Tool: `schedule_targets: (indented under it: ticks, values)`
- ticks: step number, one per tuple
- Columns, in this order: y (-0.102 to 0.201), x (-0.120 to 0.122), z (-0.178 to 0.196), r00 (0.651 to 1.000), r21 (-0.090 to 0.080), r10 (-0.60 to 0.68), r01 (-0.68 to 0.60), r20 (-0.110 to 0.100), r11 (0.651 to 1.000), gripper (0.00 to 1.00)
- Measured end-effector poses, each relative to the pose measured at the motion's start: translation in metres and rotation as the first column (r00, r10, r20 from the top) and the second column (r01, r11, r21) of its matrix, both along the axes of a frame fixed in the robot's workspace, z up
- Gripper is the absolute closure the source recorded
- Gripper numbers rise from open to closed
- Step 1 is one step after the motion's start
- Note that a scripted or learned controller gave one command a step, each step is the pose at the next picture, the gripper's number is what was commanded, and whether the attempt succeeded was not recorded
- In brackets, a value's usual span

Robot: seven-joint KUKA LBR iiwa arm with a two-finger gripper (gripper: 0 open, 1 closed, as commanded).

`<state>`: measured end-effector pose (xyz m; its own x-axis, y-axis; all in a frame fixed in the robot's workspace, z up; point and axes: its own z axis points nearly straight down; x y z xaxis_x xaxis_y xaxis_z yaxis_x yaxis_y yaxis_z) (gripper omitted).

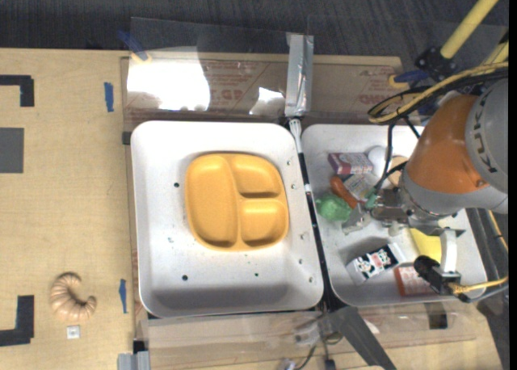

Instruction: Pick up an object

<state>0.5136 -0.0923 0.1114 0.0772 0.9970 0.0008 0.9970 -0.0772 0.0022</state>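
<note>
Orange plastic, moulded into a divided tray [237, 200] with 3 compartments, lies flat in the left white bin [153, 223], well apart from the arm's work. The grey KUKA arm [452, 158] reaches low into the right white bin [343, 275], where the pickable clutter sits bunched together: a green crumpled item [332, 208], a pink-and-white box [352, 165], a small black-and-white carton [372, 262] and a red packet [410, 281]. The gripper [373, 212] hangs just beside the green item, probably lined up on it. Whether it is parted or closed cannot be told; nothing is visibly held.
</note>
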Motion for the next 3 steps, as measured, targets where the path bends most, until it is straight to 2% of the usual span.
schedule_targets:
  ticks: [1, 2, 3]
  values:
    - [-0.009, 0.077, -0.024, 1.0, -0.001, -0.009, 0.009, 0.004, 1.0, 0.0]
    - [-0.043, 0.128, -0.025, 0.997, -0.001, -0.071, 0.071, 0.0, 0.997, 0.0]
    - [-0.042, 0.13, -0.012, 0.998, -0.003, -0.067, 0.067, 0.005, 0.998, 1.0]
